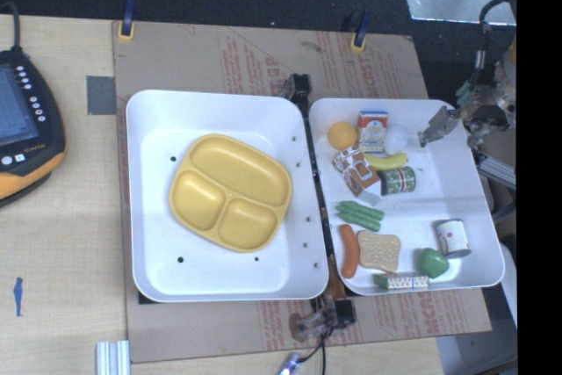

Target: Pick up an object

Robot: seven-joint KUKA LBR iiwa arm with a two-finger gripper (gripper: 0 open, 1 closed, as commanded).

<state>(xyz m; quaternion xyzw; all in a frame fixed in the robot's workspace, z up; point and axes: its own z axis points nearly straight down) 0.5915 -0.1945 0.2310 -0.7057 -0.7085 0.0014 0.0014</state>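
The right white bin (479, 189) holds several toy foods. An orange (342, 135), a small carton (372, 128), a banana (387, 161), a green-labelled can (398, 181) and a brown packet (355, 171) cluster at its far left. Green beans (360, 213), a sausage (349, 250) and a toast slice (379, 251) lie nearer the front. A white can (452, 236) and a green pepper (432, 263) sit at the front right. My gripper (443, 126) hovers over the bin's far right corner, apart from all the items, with nothing visibly in it.
The left white bin (149, 189) holds a yellow divided plate (230, 191). A small flat box (405, 282) lies at the right bin's front rim. A handheld pendant (22, 123) rests on the bench at far left. Clamps (357, 32) pin the cardboard at the back.
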